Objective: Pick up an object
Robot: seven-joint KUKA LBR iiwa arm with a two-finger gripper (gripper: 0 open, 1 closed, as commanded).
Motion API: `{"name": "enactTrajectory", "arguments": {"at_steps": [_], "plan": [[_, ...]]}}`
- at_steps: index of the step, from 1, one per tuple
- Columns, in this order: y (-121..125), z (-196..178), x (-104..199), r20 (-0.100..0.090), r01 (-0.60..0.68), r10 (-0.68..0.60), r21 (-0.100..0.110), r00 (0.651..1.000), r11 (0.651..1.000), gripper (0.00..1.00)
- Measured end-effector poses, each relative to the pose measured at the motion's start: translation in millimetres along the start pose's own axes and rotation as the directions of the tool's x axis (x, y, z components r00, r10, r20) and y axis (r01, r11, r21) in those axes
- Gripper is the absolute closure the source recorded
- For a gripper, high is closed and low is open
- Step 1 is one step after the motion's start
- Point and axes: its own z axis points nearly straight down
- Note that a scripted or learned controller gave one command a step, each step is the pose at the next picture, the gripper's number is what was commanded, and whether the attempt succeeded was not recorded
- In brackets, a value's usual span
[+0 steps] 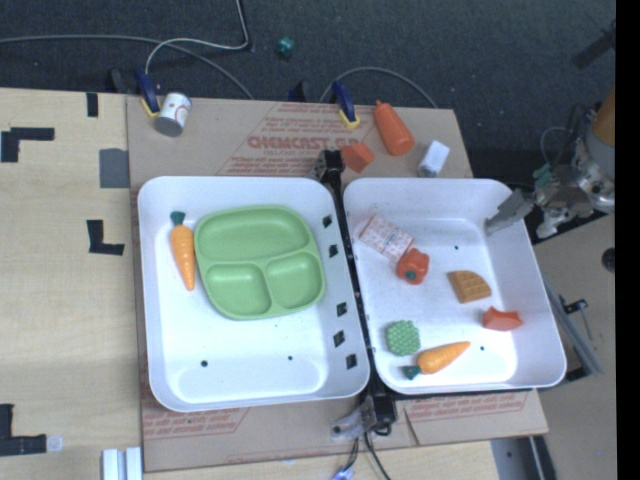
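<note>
- Camera view is looking down on a small white can point(173, 112) lying on the cardboard sheet point(280, 138) behind the bins, near a blue clamp point(149, 93).
- The left bin point(165, 358) is holding a green divided plate point(260, 261), sitting flat toward the bin's back half.
- A toy carrot point(182, 251) is lying just beside the plate's left edge, its green top pointing to the back.
- Behind the bins an orange bottle-shaped toy point(393, 128) is resting on the cardboard, with a smaller orange piece point(357, 155) near it and a pale cube point(434, 157) to its right.
- The right bin point(530, 363) is carrying six loose things: a pink-and-white packet point(384, 236) near the back left, a red-orange pepper-like toy point(412, 265) just in front of it, a tan wedge point(468, 286) near the middle, a small red piece point(501, 319) by the right wall, a green knobbly lump point(403, 337) and a second carrot point(438, 357) lying near each other at the front.
- The gripper point(510, 213) is hanging over the right bin's back right corner, well apart from all six things; it looks as if nothing is in it, though how far it is open I cannot tell from this angle.
</note>
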Motion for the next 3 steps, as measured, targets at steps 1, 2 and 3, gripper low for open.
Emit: {"name": "enactTrajectory", "arguments": {"at_steps": [1,2,3], "plan": [[-21,162,87,-0.002,0.002,-0.002,0.001,1.000,1.000,0.00],[52,168,99,0.001,0.002,-0.002,-0.007,1.000,1.000,0.00],[39,168,100,0.003,0.001,-0.001,-0.007,1.000,1.000,0.00]]}}
